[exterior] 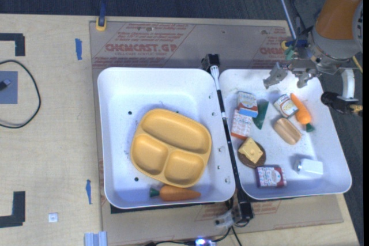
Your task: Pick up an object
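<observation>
Hovering over the right bin's [340,178] far edge, the gripper [291,74] hangs with its fingers spread and nothing between them. Nearest below it lies the small orange carrot [301,109], touching a little can [285,105] on its left, with a tan bread roll [287,130] just beside. That carrot looks light, stiff and smooth plastic, likely slippery, so I'd pinch across its thick middle. It's crowded here: small cartons [244,114], a green piece [262,113] and a cheese wedge [251,150] sit toward the divider. The bin wall is close on the right, with little room there. The left bin [112,89] holds a yellow divided tray [170,147].
</observation>
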Motion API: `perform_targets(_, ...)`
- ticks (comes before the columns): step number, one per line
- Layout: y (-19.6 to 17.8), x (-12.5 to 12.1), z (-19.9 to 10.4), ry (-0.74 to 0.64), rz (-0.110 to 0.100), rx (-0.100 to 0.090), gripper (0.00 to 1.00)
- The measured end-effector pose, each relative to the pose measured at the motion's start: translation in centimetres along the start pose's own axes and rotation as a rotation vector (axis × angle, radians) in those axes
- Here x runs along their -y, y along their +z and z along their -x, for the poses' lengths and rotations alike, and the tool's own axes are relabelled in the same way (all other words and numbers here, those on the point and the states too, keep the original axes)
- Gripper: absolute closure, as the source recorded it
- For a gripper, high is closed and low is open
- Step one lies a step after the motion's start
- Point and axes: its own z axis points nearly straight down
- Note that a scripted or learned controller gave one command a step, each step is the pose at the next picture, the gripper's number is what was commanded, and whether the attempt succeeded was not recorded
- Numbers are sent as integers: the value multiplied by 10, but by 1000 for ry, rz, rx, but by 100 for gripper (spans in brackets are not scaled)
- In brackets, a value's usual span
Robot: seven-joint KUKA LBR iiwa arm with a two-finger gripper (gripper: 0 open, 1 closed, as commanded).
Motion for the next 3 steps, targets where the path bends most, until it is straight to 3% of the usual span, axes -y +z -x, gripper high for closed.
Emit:
perform_targets(1,79,35,1,-2,21,6,0)
perform_targets(2,69,35,2,-1,19,7,100)
perform_targets(3,6,-2,-75,-1,2,-1,100)
